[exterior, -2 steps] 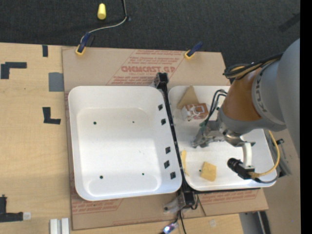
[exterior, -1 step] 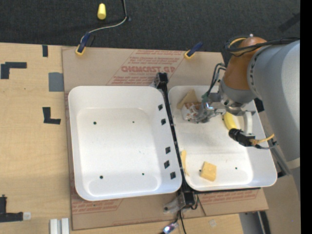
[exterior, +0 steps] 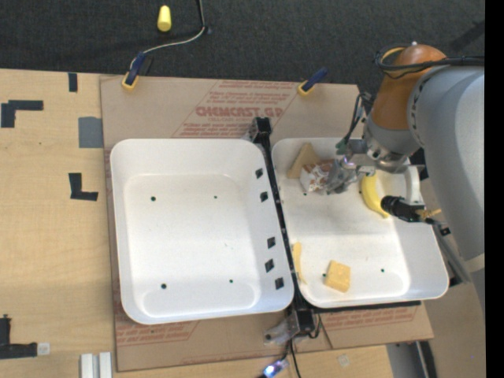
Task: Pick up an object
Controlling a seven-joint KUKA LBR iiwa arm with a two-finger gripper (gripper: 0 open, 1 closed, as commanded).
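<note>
I see the jaws (exterior: 344, 172), state unclear, low in the right white bin (exterior: 409, 286), the crumpled silvery wrapper (exterior: 317, 178) touching their left side.

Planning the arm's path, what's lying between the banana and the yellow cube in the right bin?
Bare white bin floor separates banana from yellow cube, seen from the overhead camera.

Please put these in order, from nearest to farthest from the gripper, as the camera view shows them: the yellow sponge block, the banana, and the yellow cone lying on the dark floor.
From the gripper, in the right bin's far part:
1. banana, just to its right in the same bin.
2. yellow sponge block, near that bin's front edge.
3. yellow cone, outside the bins, on the dark floor at upper left.
</note>
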